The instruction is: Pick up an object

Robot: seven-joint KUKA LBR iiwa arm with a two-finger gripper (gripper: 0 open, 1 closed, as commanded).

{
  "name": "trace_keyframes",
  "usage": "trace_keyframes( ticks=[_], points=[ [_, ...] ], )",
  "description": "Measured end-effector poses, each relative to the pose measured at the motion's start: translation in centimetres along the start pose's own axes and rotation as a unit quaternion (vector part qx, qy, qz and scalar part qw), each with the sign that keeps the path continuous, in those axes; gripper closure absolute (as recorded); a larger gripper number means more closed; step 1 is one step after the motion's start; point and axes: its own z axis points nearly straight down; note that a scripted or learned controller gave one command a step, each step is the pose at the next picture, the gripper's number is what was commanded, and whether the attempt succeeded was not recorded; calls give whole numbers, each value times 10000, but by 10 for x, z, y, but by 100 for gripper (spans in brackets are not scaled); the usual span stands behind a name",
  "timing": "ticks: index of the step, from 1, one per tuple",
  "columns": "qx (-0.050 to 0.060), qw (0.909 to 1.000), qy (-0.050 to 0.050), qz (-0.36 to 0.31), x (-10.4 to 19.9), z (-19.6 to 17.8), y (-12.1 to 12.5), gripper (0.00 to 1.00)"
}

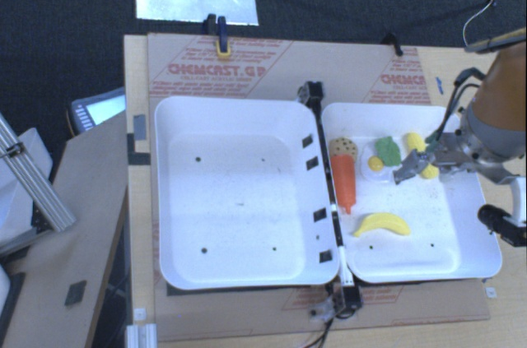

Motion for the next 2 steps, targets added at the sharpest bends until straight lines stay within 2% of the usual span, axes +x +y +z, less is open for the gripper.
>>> trace_keyframes(
  ticks=[1, 2],
  points=[
    [25, 10000, 14, -22, 51, 31, -44, 0],
    [-16, 10000, -4, 2, 48, 19, -41, 100]
  ],
)
